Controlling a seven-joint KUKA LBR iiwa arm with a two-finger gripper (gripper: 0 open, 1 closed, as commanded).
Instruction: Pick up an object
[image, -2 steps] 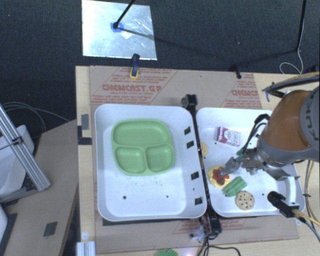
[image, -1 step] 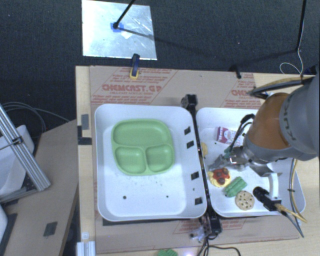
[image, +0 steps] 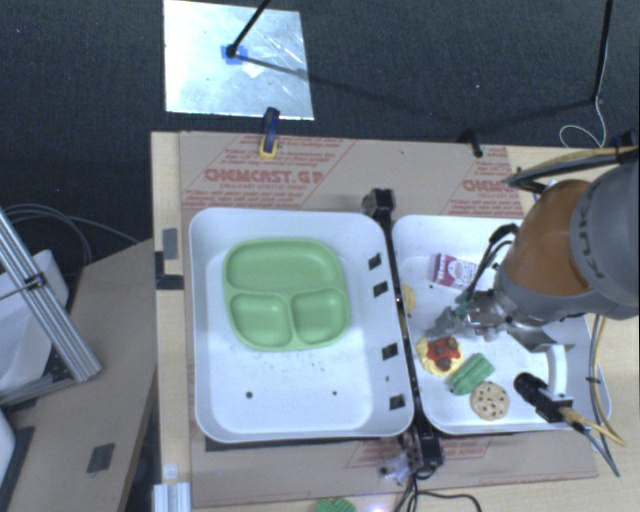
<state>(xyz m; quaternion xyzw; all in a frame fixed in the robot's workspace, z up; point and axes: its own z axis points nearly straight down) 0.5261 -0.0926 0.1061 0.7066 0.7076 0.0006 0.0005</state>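
Camera view: nearest in the right bin (image: 420, 240) lie a cookie (image: 489, 400) and a green piece (image: 468, 374), then a red-and-yellow toy (image: 440, 351) just below the gripper (image: 447, 322); whether its jaws are spread I cannot tell. Farther sits a red-and-white packet (image: 454, 269). The left bin (image: 215, 400) holds a green divided tray (image: 287, 292).

On your table (image: 170, 160) two bins sit side by side. The left bin (image: 210, 400) holds a divided tray (image: 285, 293). In the right bin (image: 425, 235), the end effector (image: 445, 325) hangs above a toy (image: 441, 352), with a cookie (image: 489, 400) nearer you and a small packet (image: 453, 269) behind.
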